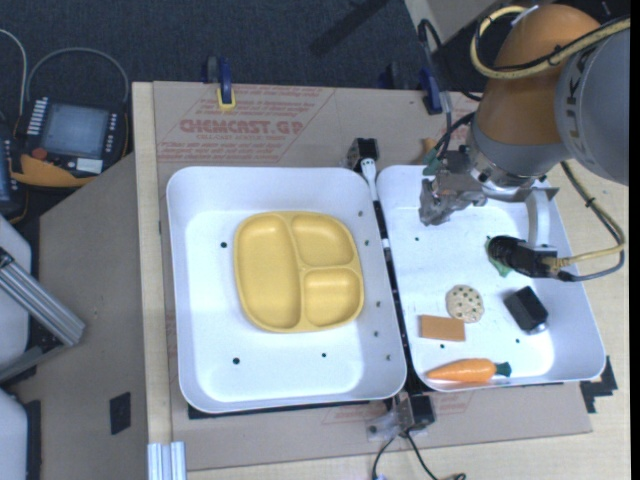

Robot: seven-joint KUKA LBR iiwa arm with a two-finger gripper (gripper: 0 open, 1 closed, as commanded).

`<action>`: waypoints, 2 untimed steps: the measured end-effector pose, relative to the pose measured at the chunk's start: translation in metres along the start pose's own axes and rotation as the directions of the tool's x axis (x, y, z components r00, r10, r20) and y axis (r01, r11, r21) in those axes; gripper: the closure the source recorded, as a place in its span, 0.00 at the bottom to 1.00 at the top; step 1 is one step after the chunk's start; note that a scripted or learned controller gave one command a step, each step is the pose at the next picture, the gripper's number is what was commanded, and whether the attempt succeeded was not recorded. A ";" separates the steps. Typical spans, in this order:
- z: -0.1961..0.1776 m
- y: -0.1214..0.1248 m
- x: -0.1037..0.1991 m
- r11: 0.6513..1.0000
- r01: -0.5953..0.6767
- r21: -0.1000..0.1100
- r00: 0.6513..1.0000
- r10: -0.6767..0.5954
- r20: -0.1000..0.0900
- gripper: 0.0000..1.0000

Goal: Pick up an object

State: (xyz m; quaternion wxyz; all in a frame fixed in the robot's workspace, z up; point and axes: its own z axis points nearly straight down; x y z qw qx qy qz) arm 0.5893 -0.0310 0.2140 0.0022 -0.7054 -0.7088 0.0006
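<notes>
My gripper [436, 211] hangs over the far left part of the right bin [432, 268], above bare white floor. Nearer the front of that bin lie a round speckled cookie [464, 303], a flat orange-brown cracker [441, 328] and a carrot [466, 371] along the front wall. A small black block [525, 308] rests to the right of the cookie. None of these touches the gripper; the cookie is the closest, well in front of it.
The left bin [200, 268] holds a yellow divided plate [298, 269] in its middle. A black clamp [362, 153] sits at the far end of the seam between the bins. The grey and orange arm [530, 78] looms over the right bin's far side.
</notes>
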 end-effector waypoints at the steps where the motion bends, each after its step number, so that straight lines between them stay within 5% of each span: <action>1: -0.005 -0.020 0.040 1.000 0.000 0.000 1.000 0.000 0.000 1.00; 2: -0.010 -0.031 0.099 1.000 0.002 -0.001 1.000 -0.002 -0.001 1.00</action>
